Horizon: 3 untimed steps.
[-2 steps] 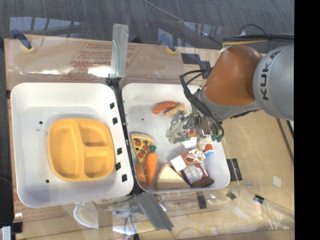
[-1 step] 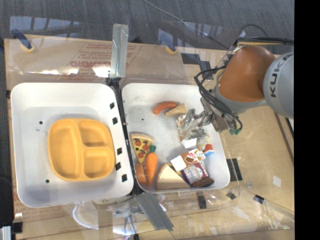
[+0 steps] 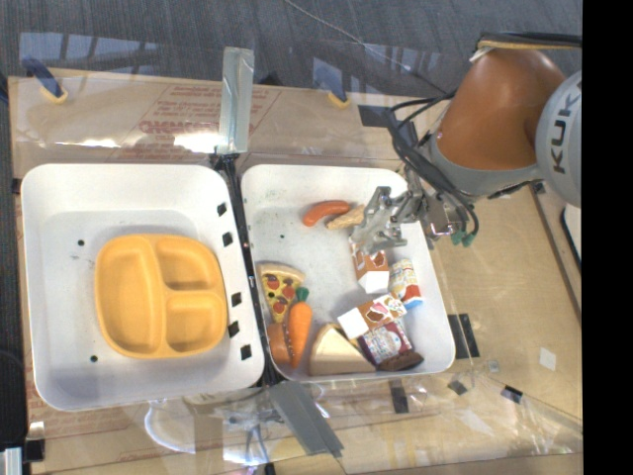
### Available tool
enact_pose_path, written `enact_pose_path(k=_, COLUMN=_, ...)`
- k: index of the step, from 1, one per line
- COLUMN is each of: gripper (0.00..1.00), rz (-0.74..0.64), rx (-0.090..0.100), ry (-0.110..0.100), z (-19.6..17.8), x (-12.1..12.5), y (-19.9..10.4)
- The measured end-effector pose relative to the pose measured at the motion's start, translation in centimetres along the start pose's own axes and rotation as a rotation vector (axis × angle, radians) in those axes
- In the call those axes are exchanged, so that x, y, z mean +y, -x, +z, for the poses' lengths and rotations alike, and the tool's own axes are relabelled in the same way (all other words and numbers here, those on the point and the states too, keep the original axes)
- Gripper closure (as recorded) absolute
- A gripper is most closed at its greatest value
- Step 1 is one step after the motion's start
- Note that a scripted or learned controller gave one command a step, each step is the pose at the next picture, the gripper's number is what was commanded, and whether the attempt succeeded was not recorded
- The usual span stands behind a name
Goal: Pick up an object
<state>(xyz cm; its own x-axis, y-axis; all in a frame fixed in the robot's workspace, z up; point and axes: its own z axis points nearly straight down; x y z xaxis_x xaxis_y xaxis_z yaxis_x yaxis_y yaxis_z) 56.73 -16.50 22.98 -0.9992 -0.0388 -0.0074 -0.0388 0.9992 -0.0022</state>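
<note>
- Gripper [image 3: 381, 228] hangs over the right bin [image 3: 259, 188], at its two o'clock corner; whether its fingers are spread is unclear.
- Beneath it, a brown-and-white toy block [image 3: 370, 268], partly hidden.
- At the gripper's nine o'clock, an orange sausage [image 3: 326, 212].
- Left bin [image 3: 40, 295] holds a yellow tray [image 3: 158, 293].

The arm [image 3: 495, 117] is reached in over the right bin's [image 3: 259, 188] far corner, the gripper [image 3: 376, 228] lowered inside it.
</note>
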Motion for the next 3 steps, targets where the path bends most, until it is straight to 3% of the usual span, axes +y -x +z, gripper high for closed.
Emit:
enact_pose_path(k=1, gripper=1.0, rz=0.147, rx=0.008, ry=0.001, z=4.3, x=-4.7, y=7.7)
enact_pose_path(k=2, gripper=1.0, rz=0.182, rx=0.01, ry=0.003, z=9.3, x=0.7, y=7.5)
enact_pose_path(k=3, gripper=1.0, rz=0.174, rx=-0.011, ry=-0.004, z=-7.3, x=-3.4, y=6.9)
